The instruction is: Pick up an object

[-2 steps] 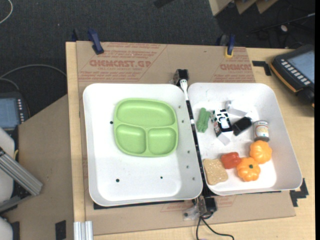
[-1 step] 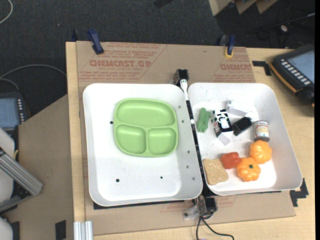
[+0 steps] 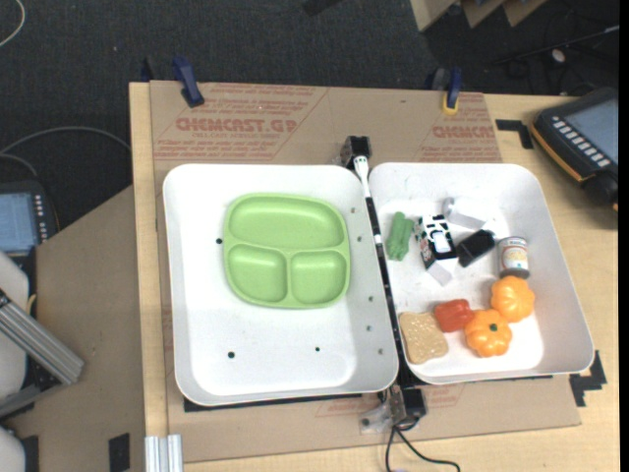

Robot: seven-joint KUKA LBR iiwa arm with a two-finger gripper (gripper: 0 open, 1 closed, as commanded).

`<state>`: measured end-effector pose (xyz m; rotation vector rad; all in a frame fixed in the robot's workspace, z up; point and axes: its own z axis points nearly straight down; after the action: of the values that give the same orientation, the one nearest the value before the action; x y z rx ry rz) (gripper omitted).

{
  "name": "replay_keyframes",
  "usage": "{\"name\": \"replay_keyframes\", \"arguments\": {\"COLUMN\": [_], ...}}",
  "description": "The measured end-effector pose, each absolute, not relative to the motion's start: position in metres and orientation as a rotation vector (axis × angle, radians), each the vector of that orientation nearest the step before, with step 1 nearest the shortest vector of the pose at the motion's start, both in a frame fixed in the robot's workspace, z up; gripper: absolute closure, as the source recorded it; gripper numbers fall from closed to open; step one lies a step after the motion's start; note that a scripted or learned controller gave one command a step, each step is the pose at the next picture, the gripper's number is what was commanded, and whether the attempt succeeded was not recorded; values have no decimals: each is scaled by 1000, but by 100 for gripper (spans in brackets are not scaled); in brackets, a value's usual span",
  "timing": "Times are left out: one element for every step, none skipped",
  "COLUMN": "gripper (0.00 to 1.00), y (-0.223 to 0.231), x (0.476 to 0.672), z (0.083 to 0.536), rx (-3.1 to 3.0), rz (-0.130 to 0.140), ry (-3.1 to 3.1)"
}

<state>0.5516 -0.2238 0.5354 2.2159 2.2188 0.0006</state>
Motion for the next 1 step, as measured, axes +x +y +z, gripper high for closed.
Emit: {"name": "replay_keyframes", "arguments": {"gripper": [100], "y": [-224], "x": [476], "z": [536], "rx": [2225], "rz": [0], "ry": [2220]}}
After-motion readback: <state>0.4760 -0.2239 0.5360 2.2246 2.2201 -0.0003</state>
